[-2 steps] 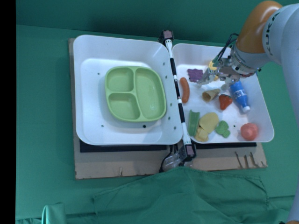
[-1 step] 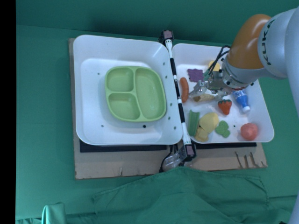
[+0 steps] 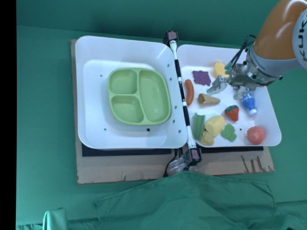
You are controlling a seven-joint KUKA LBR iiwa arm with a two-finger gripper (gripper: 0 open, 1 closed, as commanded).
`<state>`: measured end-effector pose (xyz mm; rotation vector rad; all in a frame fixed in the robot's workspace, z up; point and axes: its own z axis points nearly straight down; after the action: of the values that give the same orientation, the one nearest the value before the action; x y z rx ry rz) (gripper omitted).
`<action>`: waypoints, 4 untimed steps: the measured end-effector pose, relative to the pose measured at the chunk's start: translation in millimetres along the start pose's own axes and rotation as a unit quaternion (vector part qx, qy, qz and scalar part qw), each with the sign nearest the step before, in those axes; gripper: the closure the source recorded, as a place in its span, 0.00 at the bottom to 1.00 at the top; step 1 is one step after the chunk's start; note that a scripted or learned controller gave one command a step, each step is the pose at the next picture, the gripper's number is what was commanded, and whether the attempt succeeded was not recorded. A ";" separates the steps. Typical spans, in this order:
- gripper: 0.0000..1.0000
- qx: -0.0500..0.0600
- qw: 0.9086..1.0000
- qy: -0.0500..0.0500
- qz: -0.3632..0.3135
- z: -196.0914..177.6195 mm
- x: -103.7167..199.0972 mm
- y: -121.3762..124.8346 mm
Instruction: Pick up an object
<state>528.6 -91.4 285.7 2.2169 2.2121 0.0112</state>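
Left bin (image 3: 96, 51): green divided plate (image 3: 139, 96). Right bin (image 3: 273, 128): toy foods. Jaws (image 3: 229, 86) at centre right, spread apart, holding nothing, above cone (image 3: 208, 99), with strawberry (image 3: 232, 112) just below. Advice: centre over cone, descend straight, avoid blue bottle (image 3: 248, 103).

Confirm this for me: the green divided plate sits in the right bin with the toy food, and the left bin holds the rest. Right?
Not quite. The camera view shows the green divided plate in the left bin, by itself. The toy food, such as the strawberry and the sausage, lies in the right bin, where the hand hovers.
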 end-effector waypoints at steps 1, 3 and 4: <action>0.00 0.008 1.000 0.000 0.004 78.3 -50.9 -46.6; 0.00 -0.008 1.000 -0.005 0.001 99.1 -89.7 -30.9; 0.00 -0.004 1.000 -0.006 0.001 99.8 -63.6 -15.3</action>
<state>514.4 -155.1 185.9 2.2098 2.1988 0.0078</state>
